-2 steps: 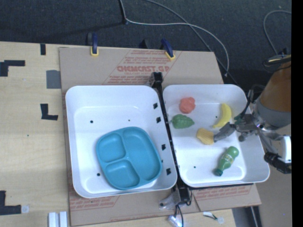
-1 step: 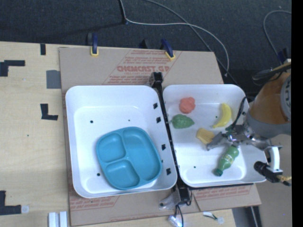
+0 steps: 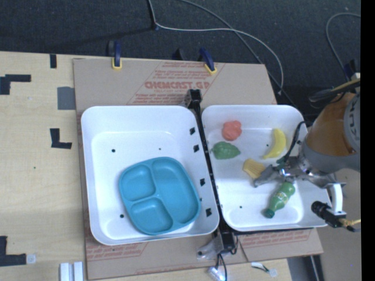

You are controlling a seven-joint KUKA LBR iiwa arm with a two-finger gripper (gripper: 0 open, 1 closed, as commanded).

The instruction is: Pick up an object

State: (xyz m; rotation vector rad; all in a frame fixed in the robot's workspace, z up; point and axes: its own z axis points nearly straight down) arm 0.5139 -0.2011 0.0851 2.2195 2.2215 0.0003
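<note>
Tabletop (image 3: 35, 157): pale wood with black tape marks, a cardboard sheet (image 3: 170, 81) clamped on it under both bins.
Floor: dark carpet beyond the far edge, thin cables trailing across.
Left bin (image 3: 99, 127): holds a blue divided plate (image 3: 158, 195).
Right bin (image 3: 258, 113): red piece (image 3: 232, 130), green piece (image 3: 225, 151), banana (image 3: 276, 143), yellow block (image 3: 253, 168), green bottle (image 3: 278, 199).
Gripper (image 3: 262, 179): low in the right bin, just beside the yellow block; jaws parted, nothing between them.
</note>
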